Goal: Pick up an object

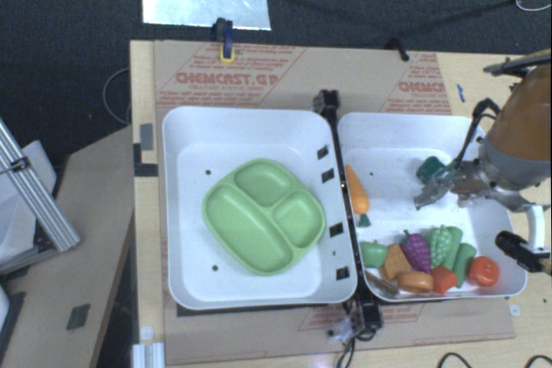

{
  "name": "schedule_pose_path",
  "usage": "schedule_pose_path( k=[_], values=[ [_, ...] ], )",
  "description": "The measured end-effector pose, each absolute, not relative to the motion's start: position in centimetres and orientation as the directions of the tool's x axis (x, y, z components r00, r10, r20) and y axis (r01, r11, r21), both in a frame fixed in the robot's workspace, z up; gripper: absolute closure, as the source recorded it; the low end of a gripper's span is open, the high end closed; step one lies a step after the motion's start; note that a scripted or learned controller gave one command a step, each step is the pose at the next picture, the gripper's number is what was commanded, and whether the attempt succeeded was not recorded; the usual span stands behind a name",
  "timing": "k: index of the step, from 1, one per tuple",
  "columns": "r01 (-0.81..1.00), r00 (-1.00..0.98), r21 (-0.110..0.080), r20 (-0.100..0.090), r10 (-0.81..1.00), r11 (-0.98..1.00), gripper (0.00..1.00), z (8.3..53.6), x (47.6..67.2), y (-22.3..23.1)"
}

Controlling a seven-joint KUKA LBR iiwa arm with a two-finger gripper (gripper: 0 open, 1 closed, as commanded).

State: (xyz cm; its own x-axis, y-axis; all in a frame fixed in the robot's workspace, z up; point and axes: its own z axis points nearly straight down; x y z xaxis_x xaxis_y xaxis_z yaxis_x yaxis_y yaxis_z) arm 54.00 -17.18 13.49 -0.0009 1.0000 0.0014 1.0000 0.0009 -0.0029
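A KUKA arm's gripper [438,185] hovers low over the right bin [388,138], beside a teal object [429,167]; whether its fingers are apart or together cannot be told. One carrot [357,191] lies against the bin's left wall. A heap of toy produce, including one purple grape bunch [417,250] and one tomato [484,271], crowds the near edge. The left bin [198,134] holds one green divided plate [264,215].

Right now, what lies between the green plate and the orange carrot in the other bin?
In the camera view, between the green plate and the carrot lie bare white bin floor and the black-clipped divider where both bins meet.
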Motion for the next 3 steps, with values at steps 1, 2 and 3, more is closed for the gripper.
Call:
schedule_pose_path(
  k=[1,2,3],
  values=[
    [1.000,-0.001,-0.003,0.001,1.000,0.001,0.00,8.3,54.0,-17.1],
    [1.000,-0.001,0.002,0.000,1.000,0.001,1.00,9.6,54.1,-17.2],
    [1.000,0.000,0.005,-0.002,1.000,0.000,1.00,14.1,54.1,-17.8]
  ],
)
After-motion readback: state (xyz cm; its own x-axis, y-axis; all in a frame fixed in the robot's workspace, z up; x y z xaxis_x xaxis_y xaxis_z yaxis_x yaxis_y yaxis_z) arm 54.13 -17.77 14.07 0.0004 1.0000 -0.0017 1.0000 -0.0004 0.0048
